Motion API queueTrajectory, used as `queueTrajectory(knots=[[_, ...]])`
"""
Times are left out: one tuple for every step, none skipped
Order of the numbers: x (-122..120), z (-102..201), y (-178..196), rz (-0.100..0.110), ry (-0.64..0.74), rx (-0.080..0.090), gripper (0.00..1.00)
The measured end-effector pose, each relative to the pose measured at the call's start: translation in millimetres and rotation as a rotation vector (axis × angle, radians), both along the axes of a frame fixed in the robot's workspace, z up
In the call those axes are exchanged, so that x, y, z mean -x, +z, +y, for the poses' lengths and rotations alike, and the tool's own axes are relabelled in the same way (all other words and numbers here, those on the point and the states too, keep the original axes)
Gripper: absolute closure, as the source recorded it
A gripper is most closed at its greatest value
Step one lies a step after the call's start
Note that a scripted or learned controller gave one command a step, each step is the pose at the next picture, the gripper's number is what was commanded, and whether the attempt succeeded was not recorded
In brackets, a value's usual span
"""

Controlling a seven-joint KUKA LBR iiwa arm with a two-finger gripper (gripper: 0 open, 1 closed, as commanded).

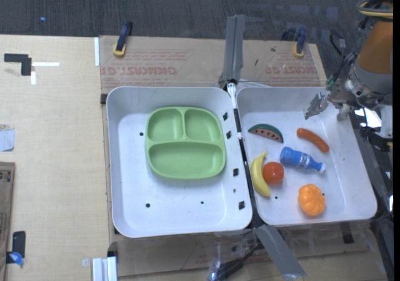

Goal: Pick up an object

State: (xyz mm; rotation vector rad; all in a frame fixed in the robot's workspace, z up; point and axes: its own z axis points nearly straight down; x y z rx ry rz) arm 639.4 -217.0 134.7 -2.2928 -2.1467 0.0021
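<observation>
Camera view: gripper [325, 103], finger state untellable, hangs at the right bin's [369, 202] far edge near the sausage [312, 140], which may roll away.

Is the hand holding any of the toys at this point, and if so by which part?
Nothing is held. The hand hangs above the right bin's back edge, apart from the sausage and other toys.
</observation>
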Motion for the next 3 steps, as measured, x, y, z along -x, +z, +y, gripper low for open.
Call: queueTrajectory(knots=[[30,11,-44,0.001,0.041,-0.007,0.00],[29,9,-34,-0.001,0.039,-0.003,1.00],[59,101,73,0.001,-0.030,0.000,1.00]])
